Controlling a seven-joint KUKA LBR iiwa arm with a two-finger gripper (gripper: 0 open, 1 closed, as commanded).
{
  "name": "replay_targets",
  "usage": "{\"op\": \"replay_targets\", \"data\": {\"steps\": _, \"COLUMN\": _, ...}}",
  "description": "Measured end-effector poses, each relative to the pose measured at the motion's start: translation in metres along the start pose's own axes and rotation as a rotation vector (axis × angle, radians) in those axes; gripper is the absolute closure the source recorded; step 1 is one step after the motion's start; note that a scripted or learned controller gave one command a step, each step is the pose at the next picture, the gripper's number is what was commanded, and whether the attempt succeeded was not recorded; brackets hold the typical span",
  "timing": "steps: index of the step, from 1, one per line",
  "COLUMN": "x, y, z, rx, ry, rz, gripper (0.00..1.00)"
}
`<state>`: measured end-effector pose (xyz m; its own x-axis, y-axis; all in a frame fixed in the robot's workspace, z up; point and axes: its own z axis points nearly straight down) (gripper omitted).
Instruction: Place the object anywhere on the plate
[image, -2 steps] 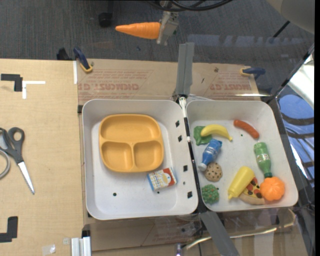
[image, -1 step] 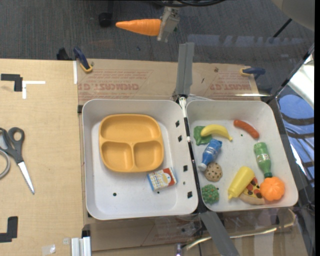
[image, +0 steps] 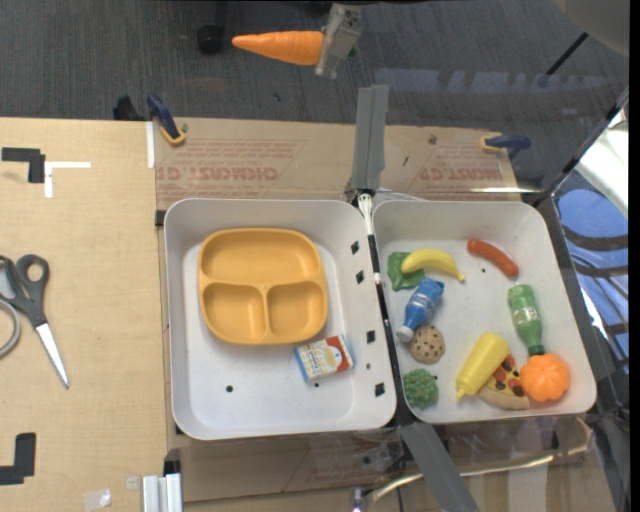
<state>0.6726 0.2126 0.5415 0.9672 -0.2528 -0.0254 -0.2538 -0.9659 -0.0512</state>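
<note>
Yellow plastic, the plate (image: 264, 284) is smooth and three-sectioned, lying in the left white bin (image: 190, 400). Well beyond the plate's far edge, my pincer (image: 325, 52) grips the tapered orange carrot (image: 278, 45). I judge transport underway; next I must carry it over the plate and lower.

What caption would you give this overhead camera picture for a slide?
Gripper holds a toy carrot high above two white bins; a yellow divided plate waits in the left one.
</note>
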Motion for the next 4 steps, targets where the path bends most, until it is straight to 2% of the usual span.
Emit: {"op": "replay_targets", "data": {"steps": 4, "x": 0.008, "y": 0.003, "z": -0.033, "rx": 0.036, "ry": -0.008, "rz": 0.028, "gripper": 1.0}}
